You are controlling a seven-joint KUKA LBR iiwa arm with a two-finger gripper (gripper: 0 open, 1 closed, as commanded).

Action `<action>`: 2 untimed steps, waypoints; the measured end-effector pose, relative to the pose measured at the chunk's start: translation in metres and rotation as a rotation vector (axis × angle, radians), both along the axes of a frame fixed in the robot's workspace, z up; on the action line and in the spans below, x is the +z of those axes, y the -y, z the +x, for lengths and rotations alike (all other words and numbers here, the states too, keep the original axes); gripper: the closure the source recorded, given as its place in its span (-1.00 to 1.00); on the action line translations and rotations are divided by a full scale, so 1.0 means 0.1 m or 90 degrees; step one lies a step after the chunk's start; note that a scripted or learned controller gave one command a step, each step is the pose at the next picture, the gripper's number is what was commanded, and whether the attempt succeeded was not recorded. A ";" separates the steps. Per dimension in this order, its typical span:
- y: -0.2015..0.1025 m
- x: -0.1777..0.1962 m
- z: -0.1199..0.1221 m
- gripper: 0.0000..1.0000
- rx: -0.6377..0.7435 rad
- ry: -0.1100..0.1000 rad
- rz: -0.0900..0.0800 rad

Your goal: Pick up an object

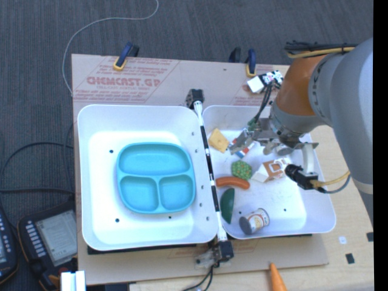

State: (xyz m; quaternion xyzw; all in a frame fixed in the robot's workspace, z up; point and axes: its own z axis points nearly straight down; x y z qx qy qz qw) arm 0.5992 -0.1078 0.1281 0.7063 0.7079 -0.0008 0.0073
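Several small toy foods lie in the right bin point(315, 214), and any one of them could be the thing to pick up. The gripper point(251, 139) hangs low over the back of this bin, just above a blue and red piece point(240, 152) and close to the yellow cheese wedge point(217, 140). I cannot tell how the gripper is set, because the wrist hides it, and nothing can be seen held in it.

The toys look light and stiff, like hard plastic, so they should lift easily. They also look smooth, so they may slip out. The orange hot dog point(233, 182) is long and thin, and I think a grab across its middle would work best. The green bumpy ball point(241, 169) touches it, so the two may move together. The little can point(255, 220) lies on its side and could roll away. The dark green pepper point(227, 204) sits right against the wall between the bins, which leaves little room on that side. A small white box point(270, 170) lies near the middle.

The left bin point(97, 223) has a blue tray point(156, 177) in it. Both bins rest on the tabletop point(127, 80).
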 end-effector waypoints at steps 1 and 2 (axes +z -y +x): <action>-0.10 -0.40 0.12 -1.00 -0.001 -0.004 0.005; -0.10 -0.29 0.14 1.00 -0.001 -0.001 0.004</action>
